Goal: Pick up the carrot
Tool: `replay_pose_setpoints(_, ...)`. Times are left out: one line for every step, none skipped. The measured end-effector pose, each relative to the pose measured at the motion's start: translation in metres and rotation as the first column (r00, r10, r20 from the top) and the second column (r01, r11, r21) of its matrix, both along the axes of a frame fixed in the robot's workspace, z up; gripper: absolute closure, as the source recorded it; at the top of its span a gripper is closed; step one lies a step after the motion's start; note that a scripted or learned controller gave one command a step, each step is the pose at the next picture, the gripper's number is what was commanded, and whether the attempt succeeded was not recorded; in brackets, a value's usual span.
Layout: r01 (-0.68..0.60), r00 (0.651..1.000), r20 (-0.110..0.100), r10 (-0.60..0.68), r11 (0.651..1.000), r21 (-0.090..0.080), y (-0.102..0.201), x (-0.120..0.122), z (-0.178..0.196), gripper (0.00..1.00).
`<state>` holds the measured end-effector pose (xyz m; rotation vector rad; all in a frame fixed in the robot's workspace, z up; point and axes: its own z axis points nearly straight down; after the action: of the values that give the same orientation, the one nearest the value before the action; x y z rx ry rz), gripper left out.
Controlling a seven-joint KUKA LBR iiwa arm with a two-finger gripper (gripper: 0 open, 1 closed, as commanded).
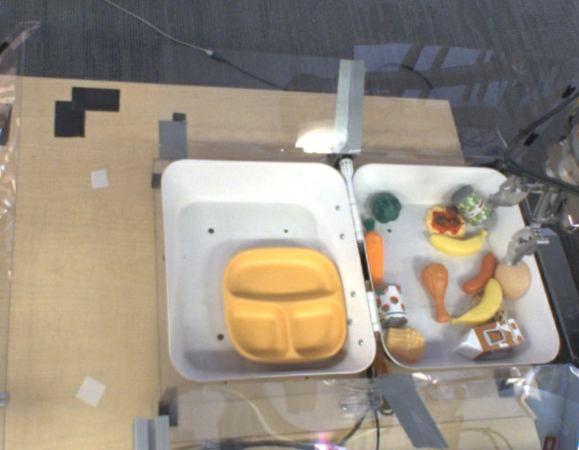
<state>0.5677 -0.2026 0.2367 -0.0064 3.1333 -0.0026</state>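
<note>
Left white plastic bin (186, 279) holds a yellow compartment tray (284, 303). Small orange carrot (374, 257) lies along the right white bin's (542, 340) left wall, between a dark green ball (386, 207) and a spotted cup (392, 301). Metal claw (520, 221), at the far rim, grips nothing; whether it is spread or closed cannot be told.

— What sort of place is this?
— A robotics lab: a taped plywood bench (83, 279), two white bins (191, 214), toy food (458, 242), loose cables (130, 12) over grey carpet.
</note>
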Motion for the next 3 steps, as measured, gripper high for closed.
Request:
replay_pose_setpoints(0.053,0.999,-0.009,-0.053,0.999,0.003,0.026,-0.045,-0.113,0.0)
replay_pose_setpoints(0.173,0.985,0.008,-0.173,0.985,0.0,0.053,-0.052,-0.147,0.0)
replay_pose_setpoints(0.167,0.986,0.018,-0.167,0.986,0.001,0.054,-0.048,-0.133,1.0)
